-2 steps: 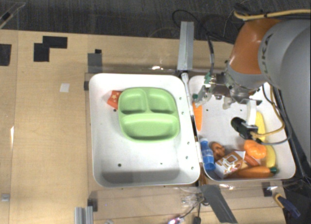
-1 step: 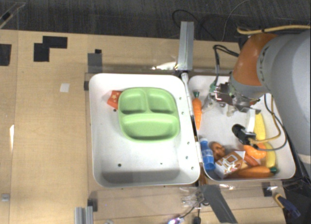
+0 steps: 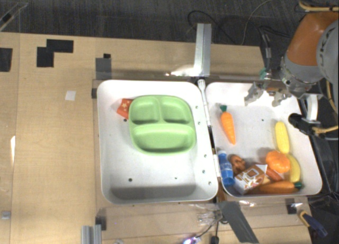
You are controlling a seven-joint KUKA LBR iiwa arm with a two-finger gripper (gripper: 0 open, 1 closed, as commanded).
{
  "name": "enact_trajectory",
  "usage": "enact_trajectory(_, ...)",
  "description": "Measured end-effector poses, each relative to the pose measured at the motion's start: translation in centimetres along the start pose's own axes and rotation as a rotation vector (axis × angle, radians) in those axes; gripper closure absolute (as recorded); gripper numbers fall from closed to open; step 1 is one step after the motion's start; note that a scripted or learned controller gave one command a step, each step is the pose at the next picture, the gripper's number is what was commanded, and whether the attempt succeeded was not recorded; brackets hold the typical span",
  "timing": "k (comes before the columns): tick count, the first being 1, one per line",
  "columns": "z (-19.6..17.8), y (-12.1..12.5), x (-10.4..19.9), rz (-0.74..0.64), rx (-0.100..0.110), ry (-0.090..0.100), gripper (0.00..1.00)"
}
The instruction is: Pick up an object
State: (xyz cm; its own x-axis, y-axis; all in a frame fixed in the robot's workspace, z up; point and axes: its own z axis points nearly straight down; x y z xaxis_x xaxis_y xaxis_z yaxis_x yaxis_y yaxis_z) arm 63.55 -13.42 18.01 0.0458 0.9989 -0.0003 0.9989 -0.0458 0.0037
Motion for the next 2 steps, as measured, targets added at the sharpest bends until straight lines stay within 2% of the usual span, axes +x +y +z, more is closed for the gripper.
enact_trajectory(1,8.8,-0.9,4.0,-0.055,0.000,0.001,0.00)
enact_trajectory(2,3.5,3.4,-6.2,-0.242,-0.003,-0.002,0.00)
